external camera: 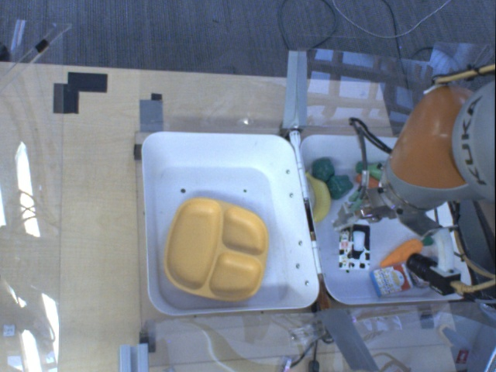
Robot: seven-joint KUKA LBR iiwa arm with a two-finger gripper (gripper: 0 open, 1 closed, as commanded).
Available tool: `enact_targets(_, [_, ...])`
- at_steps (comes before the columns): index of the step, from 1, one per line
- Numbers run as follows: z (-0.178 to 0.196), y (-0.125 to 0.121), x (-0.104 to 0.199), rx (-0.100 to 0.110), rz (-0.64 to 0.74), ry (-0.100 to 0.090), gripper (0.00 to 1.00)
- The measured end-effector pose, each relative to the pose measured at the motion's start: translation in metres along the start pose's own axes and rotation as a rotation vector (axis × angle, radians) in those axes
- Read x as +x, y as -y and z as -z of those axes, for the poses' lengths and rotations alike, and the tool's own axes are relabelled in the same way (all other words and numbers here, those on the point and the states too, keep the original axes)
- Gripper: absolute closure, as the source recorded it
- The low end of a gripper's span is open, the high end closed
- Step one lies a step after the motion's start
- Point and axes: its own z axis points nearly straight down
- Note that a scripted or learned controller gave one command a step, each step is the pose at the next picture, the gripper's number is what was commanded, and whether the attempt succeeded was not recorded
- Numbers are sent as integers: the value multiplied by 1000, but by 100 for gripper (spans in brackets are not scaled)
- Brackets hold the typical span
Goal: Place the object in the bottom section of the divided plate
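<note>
From above, the yellow divided plate (pixel 216 248) sits in the left bin (pixel 155 208) with all its sections bare, so the picking step is in hand. The arm (pixel 434 142) leans over the right bin (pixel 341 285), its gripper (pixel 358 208) low among a carrot (pixel 401 252), a small box (pixel 389 280), green pieces (pixel 329 173) and a banana (pixel 318 198). Which one it is after, and whether it grips anything, I cannot tell. Next, I'd judge, it needs a sure grasp, then a carry leftward to the plate's bottom section.

The grey arm (pixel 465 130) reaches in from the right, its orange band (pixel 426 142) above the wrist. The claw (pixel 355 248) points downward, low at the arm's end.
</note>
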Motion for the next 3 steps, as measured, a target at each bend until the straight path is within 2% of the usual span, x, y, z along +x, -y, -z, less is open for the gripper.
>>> enact_targets(1, [-11, 1, 76, 5, 165, -5, 100])
enact_targets(2, [78, -12, 132, -2, 223, -3, 100])
enact_targets(3, [6, -18, 174, 7, 284, -6, 100])
